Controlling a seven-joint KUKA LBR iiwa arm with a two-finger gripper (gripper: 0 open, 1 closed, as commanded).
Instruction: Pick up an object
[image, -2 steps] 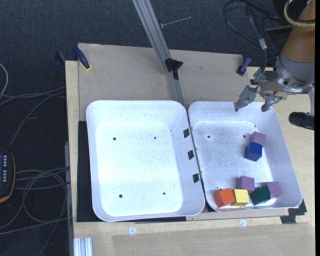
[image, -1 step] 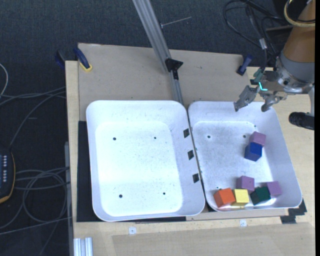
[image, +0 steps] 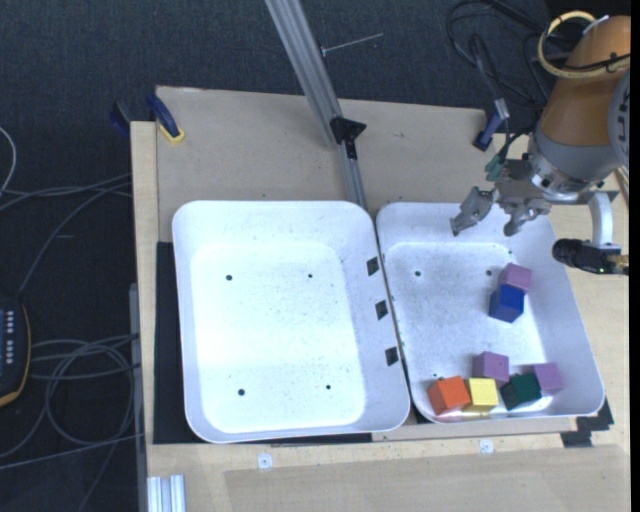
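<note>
Nothing picked up yet: every block lies in the right bin and the gripper hangs bare above its far rim.

Nearest, along the front wall of the right bin (image: 575, 330), a row of blocks sits close together: one orange block (image: 450, 393), one yellow block (image: 483, 393) touching it, one dark green block (image: 520, 390), with a purple block (image: 491, 365) just behind the yellow one and another purple block (image: 547, 376) at the right end. Further back, one blue block (image: 507, 302) lies touching a third purple block (image: 517, 277). That makes seven blocks: three purple, one each of the other colours. The left bin (image: 190, 300) sits beside it on the bench (image: 250, 140). Farthest, the gripper (image: 492, 214) has its fingers spread with nothing between them, well apart from the blocks; the descent, the closing and the lift all appear left to do.
</note>
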